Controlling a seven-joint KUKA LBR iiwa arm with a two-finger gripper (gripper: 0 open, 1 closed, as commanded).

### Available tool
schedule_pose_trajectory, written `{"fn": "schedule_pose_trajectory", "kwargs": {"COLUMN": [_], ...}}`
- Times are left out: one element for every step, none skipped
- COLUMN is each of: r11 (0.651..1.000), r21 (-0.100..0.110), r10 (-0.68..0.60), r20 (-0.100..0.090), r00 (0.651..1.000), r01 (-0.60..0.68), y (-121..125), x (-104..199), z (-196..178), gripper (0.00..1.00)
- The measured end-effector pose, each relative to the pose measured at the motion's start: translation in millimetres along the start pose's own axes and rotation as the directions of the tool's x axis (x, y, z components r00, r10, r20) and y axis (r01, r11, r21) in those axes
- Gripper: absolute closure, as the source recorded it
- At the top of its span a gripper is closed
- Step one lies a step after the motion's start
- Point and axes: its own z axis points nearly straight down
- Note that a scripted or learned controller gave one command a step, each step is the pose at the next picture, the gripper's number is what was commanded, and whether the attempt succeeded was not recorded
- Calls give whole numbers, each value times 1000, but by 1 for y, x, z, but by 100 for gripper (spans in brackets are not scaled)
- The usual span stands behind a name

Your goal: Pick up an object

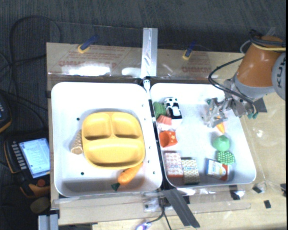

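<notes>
The grey arm with its orange band (pixel 255 66) comes in from the upper right of the frame, and its gripper (pixel 214 113) hangs over the upper right part of the right bin (pixel 247 150). The metal tool is a blur against the white floor, so whether it is apart or together cannot be told, and nothing can be seen clamped in it.

Just below the gripper lies a small orange piece (pixel 221 127), and below that a green ball (pixel 221 142) and a green patterned block (pixel 225 157). Along the bin's lower edge stand a red-and-white carton (pixel 173 165), a brown box (pixel 190 170) and a small blue-and-white carton (pixel 215 168). Near the divider, at the frame's centre, sit a black-and-white toy (pixel 171 107), a green block (pixel 160 109) and an orange cup-like toy (pixel 168 138).

The left bin (pixel 62 128) holds a yellow divided plate (pixel 113 138), a toy carrot (pixel 127 175) touching its lower edge, and a tan cone (pixel 77 143) at its left side.
</notes>
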Motion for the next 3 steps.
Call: {"fn": "schedule_pose_trajectory", "kwargs": {"r11": [1000, 998, 980], "r21": [0, -5, -3], "r10": [0, 56, 200], "r20": [-1, -6, -7], "r00": [1000, 998, 980], "r01": [0, -56, -200], "y": [0, 10, 19], "x": [0, -29, 37], "z": [0, 13, 11], "gripper": [0, 0, 0]}}
